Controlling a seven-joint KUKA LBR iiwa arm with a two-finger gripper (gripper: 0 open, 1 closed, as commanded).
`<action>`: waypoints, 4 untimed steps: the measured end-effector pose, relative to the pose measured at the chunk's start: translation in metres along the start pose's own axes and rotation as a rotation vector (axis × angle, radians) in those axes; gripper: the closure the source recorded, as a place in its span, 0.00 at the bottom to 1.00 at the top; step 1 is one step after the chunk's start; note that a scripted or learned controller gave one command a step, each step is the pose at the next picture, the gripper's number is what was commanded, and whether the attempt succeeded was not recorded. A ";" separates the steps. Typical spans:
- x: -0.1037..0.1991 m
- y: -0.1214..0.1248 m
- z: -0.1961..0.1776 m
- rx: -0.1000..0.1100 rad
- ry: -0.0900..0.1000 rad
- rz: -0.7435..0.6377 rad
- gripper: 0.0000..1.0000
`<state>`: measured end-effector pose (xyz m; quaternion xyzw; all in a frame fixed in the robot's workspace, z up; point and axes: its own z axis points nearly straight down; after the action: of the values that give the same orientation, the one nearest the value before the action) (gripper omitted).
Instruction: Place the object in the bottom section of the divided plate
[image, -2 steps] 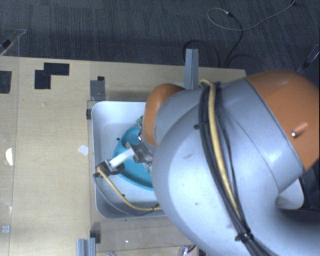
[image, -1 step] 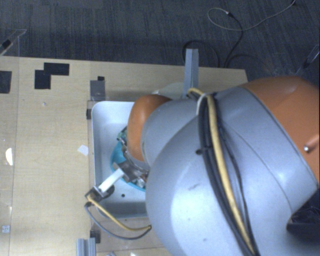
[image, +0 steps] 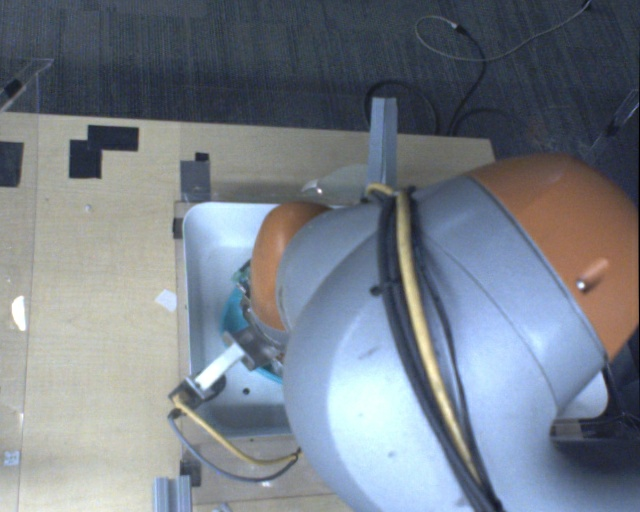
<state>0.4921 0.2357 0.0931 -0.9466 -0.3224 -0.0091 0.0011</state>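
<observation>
So, on the left the wooden tabletop (image: 90, 320) has a couple of black patches (image: 100, 150) stuck near its far edge. Next over is a white bin (image: 200, 270), and a teal item (image: 238, 308) peeks out inside it, against the arm's wrist. Most of it is covered, so I can't tell what it is. The tool (image: 254, 343) sits right by it. Released or clenched? Can't tell. The big grey arm (image: 420, 380) covers everything to the right.
</observation>
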 end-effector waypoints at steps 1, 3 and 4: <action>-0.004 -0.003 -0.029 0.007 -0.015 -0.300 1.00; -0.001 -0.001 -0.003 0.002 -0.002 -0.596 1.00; -0.002 -0.002 -0.139 0.010 -0.012 -0.851 1.00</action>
<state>0.4873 0.2353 0.2320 -0.7293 -0.6842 -0.0019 -0.0001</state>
